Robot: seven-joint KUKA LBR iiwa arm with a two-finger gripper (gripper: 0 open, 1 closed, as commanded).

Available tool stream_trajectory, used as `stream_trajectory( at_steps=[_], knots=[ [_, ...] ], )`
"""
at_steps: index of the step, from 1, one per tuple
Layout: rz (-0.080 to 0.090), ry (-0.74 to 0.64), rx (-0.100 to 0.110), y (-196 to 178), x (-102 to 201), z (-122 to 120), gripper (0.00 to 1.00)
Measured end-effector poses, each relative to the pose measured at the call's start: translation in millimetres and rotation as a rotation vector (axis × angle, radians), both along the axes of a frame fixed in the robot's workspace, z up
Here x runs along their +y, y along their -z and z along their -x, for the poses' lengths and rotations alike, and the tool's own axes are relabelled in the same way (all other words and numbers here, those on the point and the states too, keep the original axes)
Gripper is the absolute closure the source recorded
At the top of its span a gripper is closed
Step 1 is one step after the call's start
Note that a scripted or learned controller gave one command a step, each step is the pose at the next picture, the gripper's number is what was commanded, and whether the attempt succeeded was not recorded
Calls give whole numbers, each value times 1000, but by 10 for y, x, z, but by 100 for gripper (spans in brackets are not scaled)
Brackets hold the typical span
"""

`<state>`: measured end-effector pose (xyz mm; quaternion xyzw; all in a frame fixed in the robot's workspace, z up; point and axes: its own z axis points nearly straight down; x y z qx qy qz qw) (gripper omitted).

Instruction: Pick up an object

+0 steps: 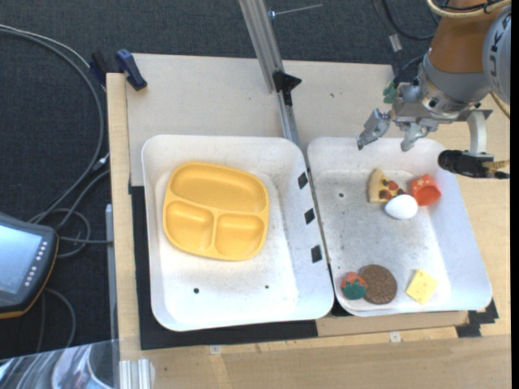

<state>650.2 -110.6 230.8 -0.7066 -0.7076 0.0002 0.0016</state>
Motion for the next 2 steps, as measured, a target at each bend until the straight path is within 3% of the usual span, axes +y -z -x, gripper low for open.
stream_trajectory(
  at_steps=[1,2],
  knots=[
    [0,0,0,0,0,0,0],
    [1,2,5,461,-53,65,0]
  ],
)
